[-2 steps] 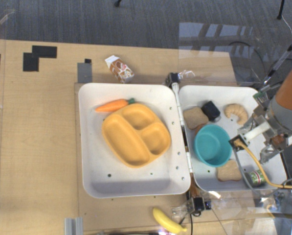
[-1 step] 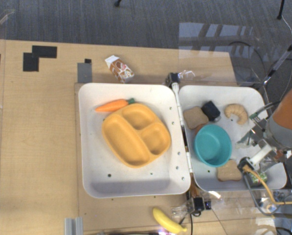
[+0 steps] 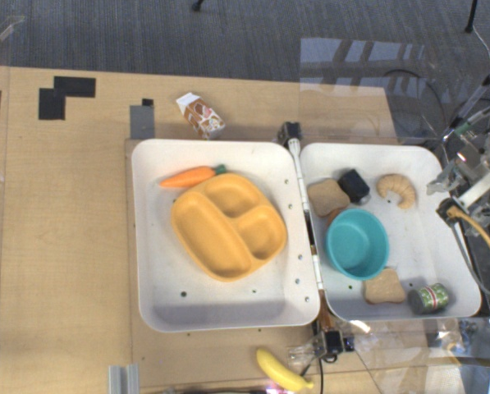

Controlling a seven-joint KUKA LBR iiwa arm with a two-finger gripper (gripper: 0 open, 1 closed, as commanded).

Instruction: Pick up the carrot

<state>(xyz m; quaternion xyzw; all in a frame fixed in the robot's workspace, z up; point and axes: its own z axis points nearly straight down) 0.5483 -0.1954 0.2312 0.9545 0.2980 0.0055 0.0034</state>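
Pale grey metallic arm [image 3: 474, 161]

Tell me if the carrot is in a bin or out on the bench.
In: the carrot lies flat inside the left bin, beside the yellow plate.

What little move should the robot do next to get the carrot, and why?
Probably swing the pincer leftward until it is above the carrot. The pincer is at the outer edge of the right bin, while the carrot lies in the left bin, close beside the yellow plate, so it is too far off to grab.
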